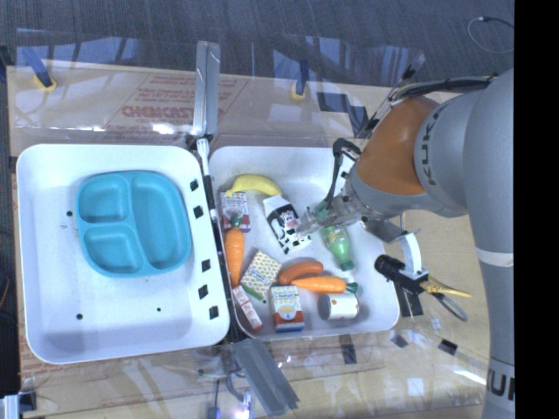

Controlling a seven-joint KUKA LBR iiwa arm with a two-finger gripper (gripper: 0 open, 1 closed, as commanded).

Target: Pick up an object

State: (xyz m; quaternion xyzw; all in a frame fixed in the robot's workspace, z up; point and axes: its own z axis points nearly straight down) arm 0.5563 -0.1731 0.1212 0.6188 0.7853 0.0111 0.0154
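My gripper (pixel 320 219) is low in the right bin (pixel 306 160), at the right of its middle. It sits just right of a black-and-white cow-print carton (pixel 281 222) and right above the top of a green bottle (pixel 338 248). A yellow banana (pixel 253 184) lies at the bin's back. One carrot (pixel 234 256) lies along the left wall and another carrot (pixel 319 284) lies near the front, with a reddish sausage (pixel 299 271) against it. I see nothing lifted off the bin floor.
The right bin also holds a small carton (pixel 234 209), a patterned box (pixel 259 273), a juice box (pixel 286 309) and a can (pixel 341 305). A blue divided plate (pixel 134 221) lies in the left bin (pixel 52 321). The arm's orange band (pixel 393 160) hangs over the right bin's right wall.
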